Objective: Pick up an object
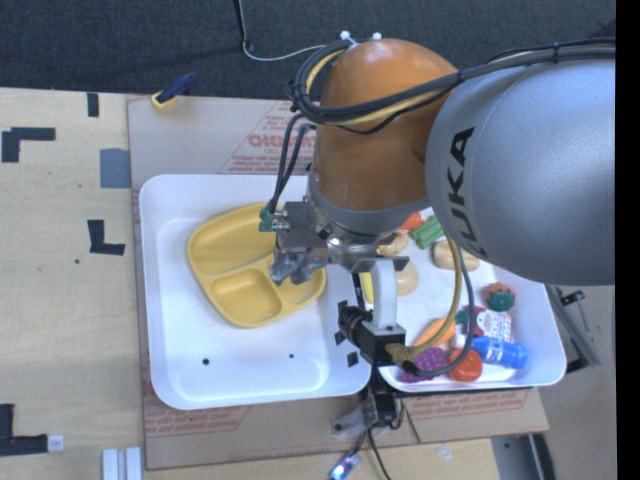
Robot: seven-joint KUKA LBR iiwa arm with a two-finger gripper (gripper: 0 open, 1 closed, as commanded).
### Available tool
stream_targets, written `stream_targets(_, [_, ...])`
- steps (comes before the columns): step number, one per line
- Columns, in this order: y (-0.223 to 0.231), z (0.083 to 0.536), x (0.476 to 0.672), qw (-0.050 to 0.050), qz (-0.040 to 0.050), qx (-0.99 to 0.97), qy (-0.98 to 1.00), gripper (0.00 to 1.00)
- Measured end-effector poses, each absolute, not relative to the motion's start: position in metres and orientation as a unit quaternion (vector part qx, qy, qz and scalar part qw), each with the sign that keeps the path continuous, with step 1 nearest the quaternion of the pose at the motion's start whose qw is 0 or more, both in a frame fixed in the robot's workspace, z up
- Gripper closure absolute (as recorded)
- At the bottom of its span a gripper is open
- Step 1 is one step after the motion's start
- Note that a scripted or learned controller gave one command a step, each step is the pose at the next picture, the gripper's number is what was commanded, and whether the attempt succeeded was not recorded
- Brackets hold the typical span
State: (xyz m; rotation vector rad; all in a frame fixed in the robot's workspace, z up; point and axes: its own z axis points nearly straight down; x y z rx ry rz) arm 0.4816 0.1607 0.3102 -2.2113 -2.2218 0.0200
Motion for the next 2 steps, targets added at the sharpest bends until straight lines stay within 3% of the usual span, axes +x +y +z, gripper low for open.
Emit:
stream_targets(1, [0.199,0.267,0.505,0.001,0.0023,-0.706,-0.709,1.0])
stream_targets(2, [0.206,0.545,0.523,-0.004,-0.0083,-0.706,-0.708,1.0])
